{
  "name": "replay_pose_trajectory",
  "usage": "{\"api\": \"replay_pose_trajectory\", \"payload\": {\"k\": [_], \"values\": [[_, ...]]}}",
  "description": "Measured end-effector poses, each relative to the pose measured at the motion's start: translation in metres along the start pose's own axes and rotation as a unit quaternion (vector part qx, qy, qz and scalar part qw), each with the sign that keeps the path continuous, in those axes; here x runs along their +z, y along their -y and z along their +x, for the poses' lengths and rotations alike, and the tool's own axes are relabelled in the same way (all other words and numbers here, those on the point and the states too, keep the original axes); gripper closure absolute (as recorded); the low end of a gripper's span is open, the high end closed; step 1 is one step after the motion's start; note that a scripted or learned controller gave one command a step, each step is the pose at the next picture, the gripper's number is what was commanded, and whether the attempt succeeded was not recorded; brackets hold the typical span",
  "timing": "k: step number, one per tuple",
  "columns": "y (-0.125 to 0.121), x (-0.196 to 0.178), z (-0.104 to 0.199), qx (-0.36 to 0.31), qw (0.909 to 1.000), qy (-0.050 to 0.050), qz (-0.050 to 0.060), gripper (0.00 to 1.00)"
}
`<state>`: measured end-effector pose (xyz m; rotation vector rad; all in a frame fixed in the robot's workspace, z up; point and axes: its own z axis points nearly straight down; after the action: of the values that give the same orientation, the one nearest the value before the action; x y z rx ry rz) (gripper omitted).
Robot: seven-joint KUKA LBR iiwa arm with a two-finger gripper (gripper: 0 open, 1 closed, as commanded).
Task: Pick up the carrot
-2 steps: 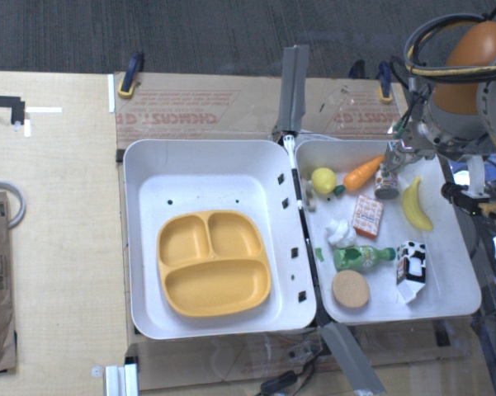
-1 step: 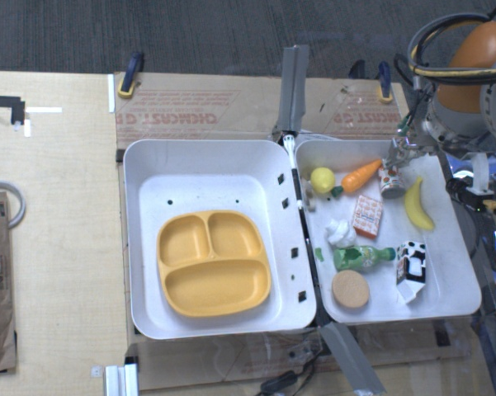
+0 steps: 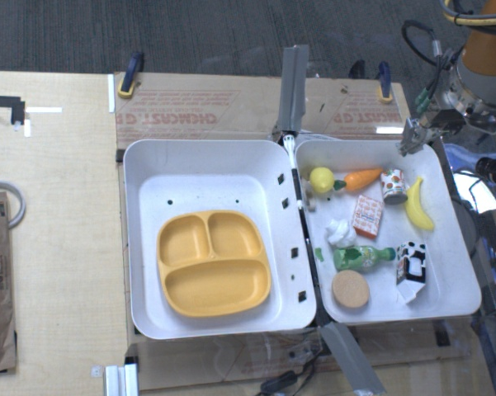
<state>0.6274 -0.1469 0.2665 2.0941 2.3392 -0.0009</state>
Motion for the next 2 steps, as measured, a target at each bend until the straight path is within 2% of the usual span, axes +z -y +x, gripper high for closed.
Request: {"api": "replay_pose_trajectory", "payload": {"k": [1, 2], "values": [[0.000, 0.000, 0.000, 0.000, 1.0000, 0.000, 0.000, 0.00], [-0.028, 0.158, -0.015, 0.032, 0.9995, 0.001, -0.001, 0.00]]}}
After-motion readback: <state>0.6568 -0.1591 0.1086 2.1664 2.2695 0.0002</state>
